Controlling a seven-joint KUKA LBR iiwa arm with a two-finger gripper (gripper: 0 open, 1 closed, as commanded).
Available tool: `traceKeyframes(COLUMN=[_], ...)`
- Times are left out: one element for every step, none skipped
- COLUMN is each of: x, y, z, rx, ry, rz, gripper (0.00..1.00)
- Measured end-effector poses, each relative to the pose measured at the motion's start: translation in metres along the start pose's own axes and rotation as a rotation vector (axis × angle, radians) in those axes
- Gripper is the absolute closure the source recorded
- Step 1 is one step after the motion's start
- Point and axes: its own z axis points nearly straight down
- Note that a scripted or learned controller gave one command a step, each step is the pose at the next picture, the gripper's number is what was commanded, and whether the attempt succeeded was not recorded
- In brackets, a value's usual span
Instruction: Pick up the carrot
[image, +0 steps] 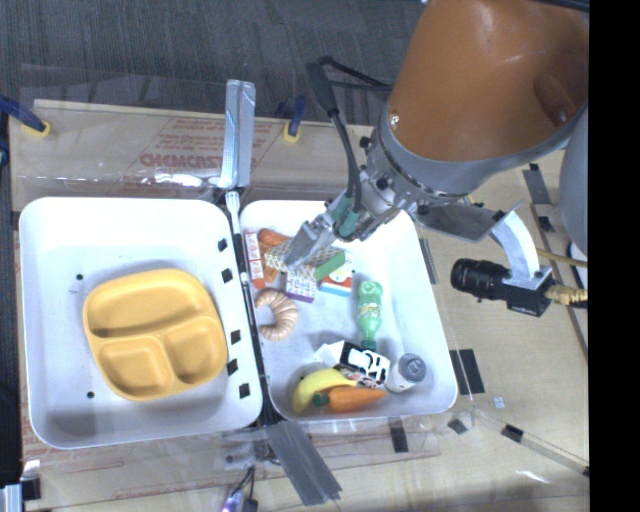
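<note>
carrot (352, 398) lies at the right bin's (432, 300) near edge touching the banana (320, 385), so the gripper (300, 250), jaws unclear, might grab both.

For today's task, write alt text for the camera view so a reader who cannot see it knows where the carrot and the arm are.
The carrot lies at the near edge of the right bin, beside a banana, while the gripper hovers over packets at the bin's far left side, away from the carrot. The left bin holds a yellow divided tray.
</note>
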Motion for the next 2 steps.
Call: traceKeyframes(x=[0.0, -0.036], y=[0.0, -0.022], z=[0.0, 0.106], rx=[0.0, 0.001], ry=[0.0, 0.001], rz=[0.0, -0.276], gripper=[0.0, 0.0])
